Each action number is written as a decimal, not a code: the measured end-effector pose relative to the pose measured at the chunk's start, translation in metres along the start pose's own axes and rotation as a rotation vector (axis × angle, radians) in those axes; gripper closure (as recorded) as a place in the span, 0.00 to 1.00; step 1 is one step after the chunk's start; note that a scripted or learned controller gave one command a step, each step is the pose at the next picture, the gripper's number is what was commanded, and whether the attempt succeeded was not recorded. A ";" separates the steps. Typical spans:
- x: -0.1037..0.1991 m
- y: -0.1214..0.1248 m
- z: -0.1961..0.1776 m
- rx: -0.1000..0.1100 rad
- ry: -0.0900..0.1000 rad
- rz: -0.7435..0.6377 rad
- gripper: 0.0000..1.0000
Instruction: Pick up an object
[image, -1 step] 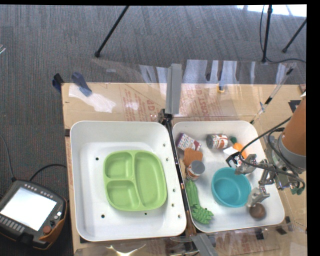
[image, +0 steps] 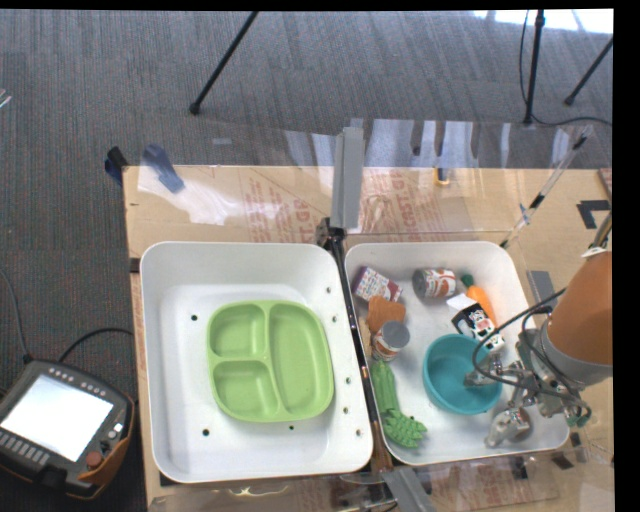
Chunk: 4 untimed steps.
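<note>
Two white bins are sitting side by side on the counter. The left bin is holding one thing: a light green divided plate with three compartments, lying flat near the middle.

The right bin is holding about seven things. One teal bowl is sitting upright in the near right part. One green toy, long and knobbly, is lying along the left wall, its broader end toward the near corner. One small can with a grey top is standing just beside the toy's far end, touching a brown flat piece. One dark red packet is lying toward the far left. One tin with a red and white label is lying on its side at the far middle. One orange-and-white bottle with a black label is lying tilted just beyond the bowl.

The arm, grey with an orange band, is reaching in from the right. The gripper is hanging low over the near right corner of the right bin, just beside the bowl's right rim, cables looping across it. Whether its fingers are spread or closed, I cannot tell; nothing is showing between them.

The bowl is standing closest to the gripper; the bottle is lying just beyond. One handheld screen is resting on the floor at lower left.
</note>
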<state>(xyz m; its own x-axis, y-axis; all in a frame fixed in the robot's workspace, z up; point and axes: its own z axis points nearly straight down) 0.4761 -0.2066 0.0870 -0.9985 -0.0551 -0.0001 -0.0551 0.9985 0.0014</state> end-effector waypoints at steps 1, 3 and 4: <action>-0.083 0.091 0.000 -0.002 -0.001 0.157 0.00; -0.119 0.101 0.000 0.002 0.001 0.250 0.00; -0.106 0.114 0.000 0.002 0.000 0.450 0.00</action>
<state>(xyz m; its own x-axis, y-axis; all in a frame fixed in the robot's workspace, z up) 0.5760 -0.0873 0.0875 -0.9230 0.3848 0.0006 0.3848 0.9230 -0.0003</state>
